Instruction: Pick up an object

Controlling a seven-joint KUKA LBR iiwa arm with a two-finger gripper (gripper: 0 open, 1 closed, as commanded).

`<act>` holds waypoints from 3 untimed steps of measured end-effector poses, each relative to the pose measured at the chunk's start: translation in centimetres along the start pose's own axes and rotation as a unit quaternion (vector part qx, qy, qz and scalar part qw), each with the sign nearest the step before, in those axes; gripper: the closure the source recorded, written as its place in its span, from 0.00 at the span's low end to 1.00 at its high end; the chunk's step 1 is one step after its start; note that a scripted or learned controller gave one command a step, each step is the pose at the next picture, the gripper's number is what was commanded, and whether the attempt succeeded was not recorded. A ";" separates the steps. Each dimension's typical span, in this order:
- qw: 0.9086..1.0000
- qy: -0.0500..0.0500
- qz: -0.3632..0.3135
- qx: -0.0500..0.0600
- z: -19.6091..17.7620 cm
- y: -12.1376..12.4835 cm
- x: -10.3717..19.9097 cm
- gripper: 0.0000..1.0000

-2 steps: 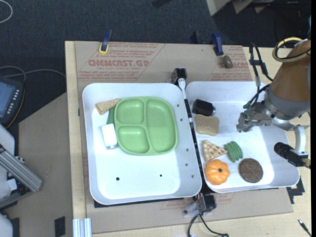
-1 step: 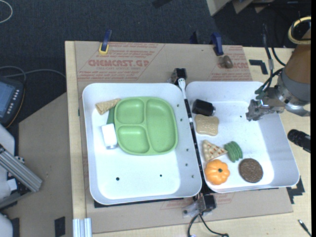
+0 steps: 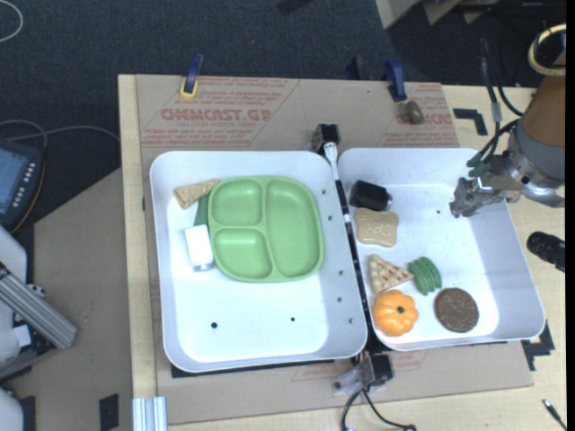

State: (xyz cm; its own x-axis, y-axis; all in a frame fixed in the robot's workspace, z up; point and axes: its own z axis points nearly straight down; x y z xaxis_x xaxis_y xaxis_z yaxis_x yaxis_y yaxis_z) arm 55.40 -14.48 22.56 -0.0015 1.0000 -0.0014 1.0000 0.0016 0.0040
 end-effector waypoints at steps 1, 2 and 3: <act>1.000 0.002 -0.002 0.002 -1.0 -0.8 5.4 1.00; 1.000 0.002 -0.003 0.002 -1.6 -0.9 11.3 1.00; 1.000 0.002 -0.002 0.004 0.1 -2.0 16.3 1.00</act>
State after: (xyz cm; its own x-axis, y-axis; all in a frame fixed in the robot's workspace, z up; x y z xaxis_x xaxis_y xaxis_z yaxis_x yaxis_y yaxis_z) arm 53.39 1.77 22.44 -0.0056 1.0000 0.0025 1.0000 0.0056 -0.0044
